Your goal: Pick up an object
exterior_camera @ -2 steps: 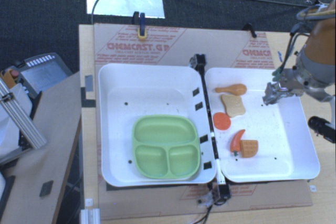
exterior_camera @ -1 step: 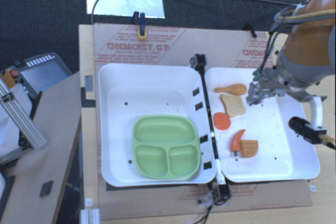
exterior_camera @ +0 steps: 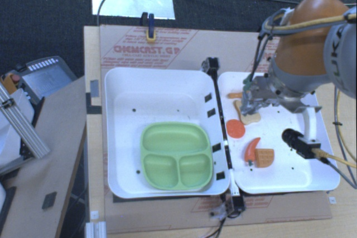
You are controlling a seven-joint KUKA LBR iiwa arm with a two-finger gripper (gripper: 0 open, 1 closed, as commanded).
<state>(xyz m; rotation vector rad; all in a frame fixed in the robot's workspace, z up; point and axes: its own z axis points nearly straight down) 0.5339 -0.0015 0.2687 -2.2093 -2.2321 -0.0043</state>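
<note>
Several small food-like pieces lie in the right bin [exterior_camera: 318,175]. A red disc [exterior_camera: 235,129] rests near its left wall. In front of it lie a red wedge [exterior_camera: 251,148] and a tan-orange block [exterior_camera: 265,158], close together. A beige piece [exterior_camera: 249,118] sits just behind the disc, and a small orange piece [exterior_camera: 235,95] lies farther back. My gripper [exterior_camera: 249,105] hangs low over the back left part of this bin, directly above the beige piece and partly hiding it.
The left bin [exterior_camera: 122,120] holds a green divided plate [exterior_camera: 177,156] at its front. A black clip strip [exterior_camera: 216,120] runs between the bins. A black fitting with a cable [exterior_camera: 297,142] hangs from the arm over the right bin.
</note>
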